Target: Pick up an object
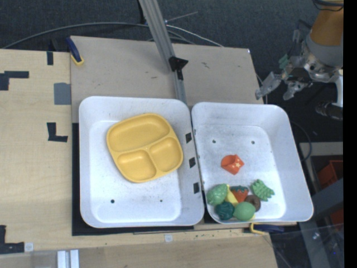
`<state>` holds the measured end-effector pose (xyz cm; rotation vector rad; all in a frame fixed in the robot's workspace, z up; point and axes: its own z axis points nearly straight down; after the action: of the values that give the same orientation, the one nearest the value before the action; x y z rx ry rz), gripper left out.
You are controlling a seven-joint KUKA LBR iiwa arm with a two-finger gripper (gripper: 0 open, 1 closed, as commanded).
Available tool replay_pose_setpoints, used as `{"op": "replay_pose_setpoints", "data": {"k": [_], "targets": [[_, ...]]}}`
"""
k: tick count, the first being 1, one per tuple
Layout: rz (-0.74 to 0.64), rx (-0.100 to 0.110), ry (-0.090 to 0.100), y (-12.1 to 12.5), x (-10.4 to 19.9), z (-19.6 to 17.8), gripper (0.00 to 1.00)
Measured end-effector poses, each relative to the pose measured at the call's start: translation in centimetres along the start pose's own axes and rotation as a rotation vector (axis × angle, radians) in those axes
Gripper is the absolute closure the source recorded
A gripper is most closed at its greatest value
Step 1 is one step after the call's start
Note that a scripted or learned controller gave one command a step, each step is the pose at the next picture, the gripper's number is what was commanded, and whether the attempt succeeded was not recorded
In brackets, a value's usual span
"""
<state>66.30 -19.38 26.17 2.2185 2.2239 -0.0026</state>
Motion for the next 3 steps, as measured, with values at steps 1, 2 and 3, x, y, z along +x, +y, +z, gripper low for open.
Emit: {"op": "replay_pose_setpoints", "data": {"k": [1, 2, 3], "targets": [[0.000, 0.001, 0.000, 0.0, 0.0, 0.0, 0.00], [0.001, 0.005, 0.001, 0.7, -0.5, 5.7, 0.00], [0.001, 0.005, 0.000, 0.8, -1.2, 10.4, 0.00]]}}
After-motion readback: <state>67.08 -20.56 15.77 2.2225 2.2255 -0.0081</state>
